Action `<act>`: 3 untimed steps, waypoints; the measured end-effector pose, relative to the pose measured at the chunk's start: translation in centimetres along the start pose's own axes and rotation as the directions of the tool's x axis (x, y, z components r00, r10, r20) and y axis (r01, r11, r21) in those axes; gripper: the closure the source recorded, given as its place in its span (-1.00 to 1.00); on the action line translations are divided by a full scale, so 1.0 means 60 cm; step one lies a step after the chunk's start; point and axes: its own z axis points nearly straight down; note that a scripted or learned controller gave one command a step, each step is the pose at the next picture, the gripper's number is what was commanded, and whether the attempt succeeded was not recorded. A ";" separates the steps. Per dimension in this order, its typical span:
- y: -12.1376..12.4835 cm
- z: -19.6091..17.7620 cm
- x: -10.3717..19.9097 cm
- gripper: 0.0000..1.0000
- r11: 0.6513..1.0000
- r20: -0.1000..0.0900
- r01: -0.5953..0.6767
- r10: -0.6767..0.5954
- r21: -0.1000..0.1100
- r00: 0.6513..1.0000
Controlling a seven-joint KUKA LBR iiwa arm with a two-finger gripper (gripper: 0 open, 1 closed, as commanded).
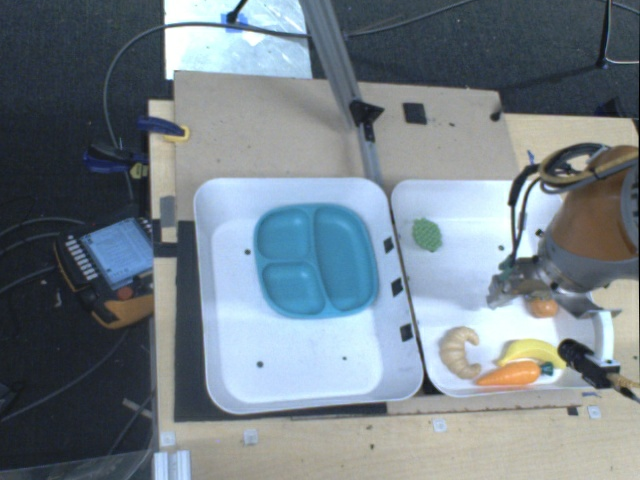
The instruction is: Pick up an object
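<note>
Arm leaning in from the right, wrist low over the right bin [470,203] on the desk

The tool [512,286] sits down by the bin floor, just beside a small orange object [543,307] that the wrist partly covers; I cannot tell what it is, nor whether the tool is apart or together. A croissant [460,350], banana [533,350] and carrot [510,373] lie near the front wall, a green piece [427,234] farther back. A blue divided plate [316,259] rests in the left bin [290,368]
</note>
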 end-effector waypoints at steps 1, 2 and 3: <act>0.007 -0.073 0.004 1.00 1.000 0.001 0.003 -0.003 -0.003 1.000; 0.010 -0.163 0.003 1.00 1.000 0.001 0.003 -0.003 -0.004 1.000; 0.029 -0.183 0.095 1.00 1.000 -0.002 0.010 -0.010 -0.001 1.000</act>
